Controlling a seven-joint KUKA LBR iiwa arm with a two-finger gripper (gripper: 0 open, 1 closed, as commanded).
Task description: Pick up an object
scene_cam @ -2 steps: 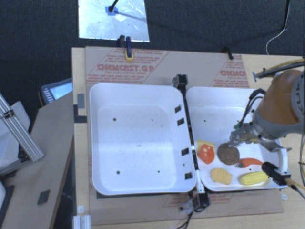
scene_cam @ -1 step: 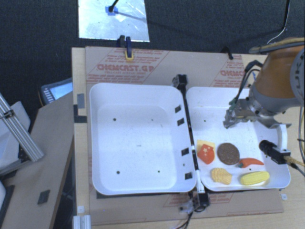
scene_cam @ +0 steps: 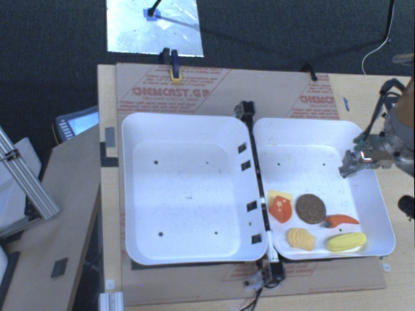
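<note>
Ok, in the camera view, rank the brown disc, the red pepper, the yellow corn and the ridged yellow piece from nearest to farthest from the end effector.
From the end effector, at the right bin's right edge:
1. Brown disc and red pepper, mid-bin: too close to call.
2. Yellow corn, front right.
3. Ridged yellow piece, front, further left.

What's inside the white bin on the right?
The right bin holds a brown disc, a yellow-and-red wedge, a red pepper, a corn cob and a ridged yellow piece. The end effector covers part of its right rim.
</note>
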